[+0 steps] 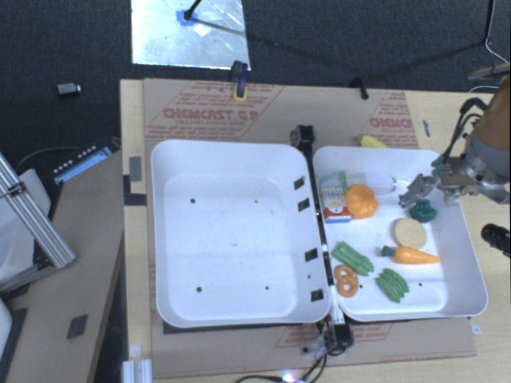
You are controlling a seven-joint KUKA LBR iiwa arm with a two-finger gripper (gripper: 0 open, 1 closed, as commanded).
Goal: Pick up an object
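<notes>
Arm comes in from right, gripper (417, 191) over upper right of the right bin (455, 294). Fingers spread apart, nothing between them. Small teal piece (422, 211) just below fingertips, can't tell if touching. Same bin: orange (362, 201), small carton (334, 199), round tan disc (409, 233), carrot (414, 254), two green pods (352, 258) (392, 284), pretzel (346, 279). Left bin (231, 234) sits alongside.

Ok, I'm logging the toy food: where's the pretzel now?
The pretzel lies in the right bin, near its front-left corner by the divider, just below the left green pea pod and left of the other pea pod.
</notes>
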